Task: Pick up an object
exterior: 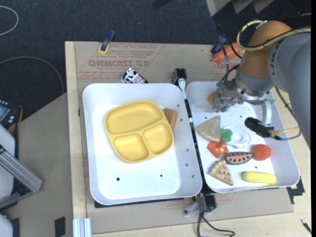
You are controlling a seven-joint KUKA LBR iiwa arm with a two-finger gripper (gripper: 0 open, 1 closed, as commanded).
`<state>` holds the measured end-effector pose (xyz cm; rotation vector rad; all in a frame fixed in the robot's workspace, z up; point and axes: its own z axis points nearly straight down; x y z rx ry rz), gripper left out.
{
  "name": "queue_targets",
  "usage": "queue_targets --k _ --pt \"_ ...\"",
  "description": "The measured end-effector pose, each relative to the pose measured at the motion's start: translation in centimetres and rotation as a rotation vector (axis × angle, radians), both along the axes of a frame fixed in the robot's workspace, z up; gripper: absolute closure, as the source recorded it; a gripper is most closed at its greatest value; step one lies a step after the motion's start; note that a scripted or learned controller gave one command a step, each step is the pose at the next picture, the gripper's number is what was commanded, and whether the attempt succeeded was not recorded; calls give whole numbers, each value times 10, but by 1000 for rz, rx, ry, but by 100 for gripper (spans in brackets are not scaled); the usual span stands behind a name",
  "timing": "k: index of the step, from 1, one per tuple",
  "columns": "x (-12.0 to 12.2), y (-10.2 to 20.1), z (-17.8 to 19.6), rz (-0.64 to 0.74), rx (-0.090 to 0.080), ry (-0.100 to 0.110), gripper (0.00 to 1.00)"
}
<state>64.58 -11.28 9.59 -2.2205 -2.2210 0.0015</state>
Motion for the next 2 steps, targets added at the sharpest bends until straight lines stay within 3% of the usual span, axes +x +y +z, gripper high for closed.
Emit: queue_targets --k 2 --pt "-2 7 94 1 -1 -9 100"
